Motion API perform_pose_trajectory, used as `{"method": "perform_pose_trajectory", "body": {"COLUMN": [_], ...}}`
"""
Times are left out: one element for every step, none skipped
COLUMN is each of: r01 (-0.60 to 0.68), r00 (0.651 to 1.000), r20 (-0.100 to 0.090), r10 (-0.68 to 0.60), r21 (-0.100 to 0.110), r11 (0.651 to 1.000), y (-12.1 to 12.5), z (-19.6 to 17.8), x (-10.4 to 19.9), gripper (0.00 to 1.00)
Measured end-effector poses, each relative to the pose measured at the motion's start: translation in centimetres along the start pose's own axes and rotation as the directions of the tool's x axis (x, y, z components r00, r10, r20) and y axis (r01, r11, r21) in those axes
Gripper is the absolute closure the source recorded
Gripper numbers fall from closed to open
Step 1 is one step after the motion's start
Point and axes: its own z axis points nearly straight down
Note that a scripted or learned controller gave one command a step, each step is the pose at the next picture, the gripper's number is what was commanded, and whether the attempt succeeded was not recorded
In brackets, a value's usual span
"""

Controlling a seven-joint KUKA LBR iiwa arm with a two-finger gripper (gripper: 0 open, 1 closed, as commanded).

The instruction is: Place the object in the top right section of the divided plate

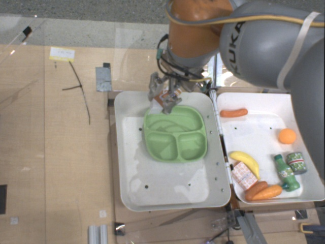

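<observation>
A green divided plate (146,134) lies in the far half of the left bin (167,189), with one wide section on its far side and two smaller ones nearer me. My gripper (165,96) hangs over the plate's far left rim, pointing down from the orange wrist. It is shut on a small reddish-brown object (166,100) that shows between the grey fingers (154,88). The object is just above the plate's far edge, and its shape is mostly hidden.
The right bin (259,123) holds a sausage (233,113), an orange (287,135), a banana (246,161), a small carton (244,176), carrots (264,190), a green bottle (284,173) and a can (297,162). The arm spans the top right.
</observation>
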Motion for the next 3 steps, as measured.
{"method": "perform_pose_trajectory", "body": {"r01": [0.153, 0.176, 0.193], "r00": [0.988, 0.984, 0.981], "r20": [-0.002, 0.001, -0.002], "r10": [-0.153, -0.176, -0.193], "r21": [0.0, 0.002, 0.002], "r11": [0.988, 0.984, 0.981], "y": [-1.6, -0.2, -3.4], "z": [-0.6, -5.6, -5.1], "x": [1.2, 0.1, 5.1], "gripper": [1.0, 1.0, 1.0]}}
